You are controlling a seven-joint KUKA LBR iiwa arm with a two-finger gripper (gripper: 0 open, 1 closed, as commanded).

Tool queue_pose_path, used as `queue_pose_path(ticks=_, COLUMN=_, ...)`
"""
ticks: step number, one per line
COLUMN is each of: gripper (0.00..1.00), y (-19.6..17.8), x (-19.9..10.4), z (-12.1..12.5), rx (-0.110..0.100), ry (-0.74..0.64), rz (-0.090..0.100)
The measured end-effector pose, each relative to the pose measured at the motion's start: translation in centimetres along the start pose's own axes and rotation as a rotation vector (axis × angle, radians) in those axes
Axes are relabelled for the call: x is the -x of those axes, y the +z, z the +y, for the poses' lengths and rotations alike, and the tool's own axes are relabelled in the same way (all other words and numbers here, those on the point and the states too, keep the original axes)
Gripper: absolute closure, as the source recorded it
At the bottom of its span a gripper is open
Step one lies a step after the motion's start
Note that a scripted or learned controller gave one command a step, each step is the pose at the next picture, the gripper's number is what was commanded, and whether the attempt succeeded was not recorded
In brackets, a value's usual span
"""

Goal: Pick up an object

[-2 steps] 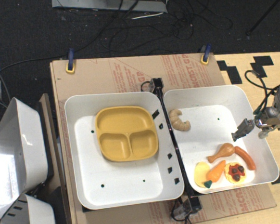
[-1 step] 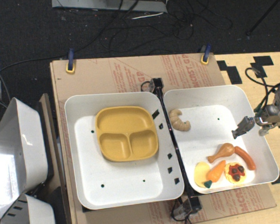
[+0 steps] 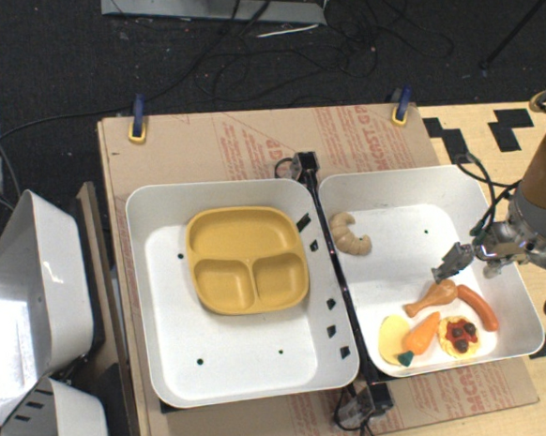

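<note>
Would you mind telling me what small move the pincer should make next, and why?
Probably a short move down and left onto the drumstick. The pincer hangs just above it in the right bin with nothing seen in its grip, and the sausage and carrot lie farther off.

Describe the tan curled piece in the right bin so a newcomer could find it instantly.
Start at the right bin. Near its upper left, beside the divider, lies the tan curled piece, alone. The other toy foods cluster at the bin's lower right, brightly coloured.
</note>
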State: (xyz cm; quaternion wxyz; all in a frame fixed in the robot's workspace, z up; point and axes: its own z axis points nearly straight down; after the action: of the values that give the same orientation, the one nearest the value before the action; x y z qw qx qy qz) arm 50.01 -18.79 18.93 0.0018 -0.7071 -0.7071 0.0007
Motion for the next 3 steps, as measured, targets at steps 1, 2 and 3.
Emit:
queue_pose_path(ticks=1, gripper=0.0, y=4.7, x=0.7, z=-0.5, rx=0.0, ry=0.002, rz=-0.001)
queue_pose_path(ticks=2, gripper=0.0, y=9.7, x=0.6, z=-0.3, rx=0.006, ry=0.002, rz=0.002)
queue_pose_path(ticks=3, gripper=1.0, y=8.0, x=0.9, z=0.2, rx=0.024, ry=0.003, rz=-0.008)
